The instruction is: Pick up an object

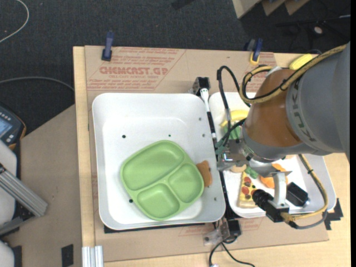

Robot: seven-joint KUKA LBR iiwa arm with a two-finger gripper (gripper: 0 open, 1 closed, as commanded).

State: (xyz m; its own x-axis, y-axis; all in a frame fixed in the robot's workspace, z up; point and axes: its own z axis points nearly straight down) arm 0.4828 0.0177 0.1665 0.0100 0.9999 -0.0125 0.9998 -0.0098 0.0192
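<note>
The arm's grey and orange wrist covers most of the right bin (328,191). My gripper (256,174) points down into that bin's near half, above a pizza-slice toy (245,189) and a small orange piece (268,180). A yellow object (239,115) peeks out at the bin's far left, behind the wrist. In the left bin (111,121) lies a green divided plate (161,178), and a small brown piece (206,173) rests against its right rim.
Both bins sit on a brown board (133,68) held by blue clamps (107,44) at the back. A black marker-like object (203,88) lies along the wall between the bins. Cables (303,218) trail by the right bin's front edge.
</note>
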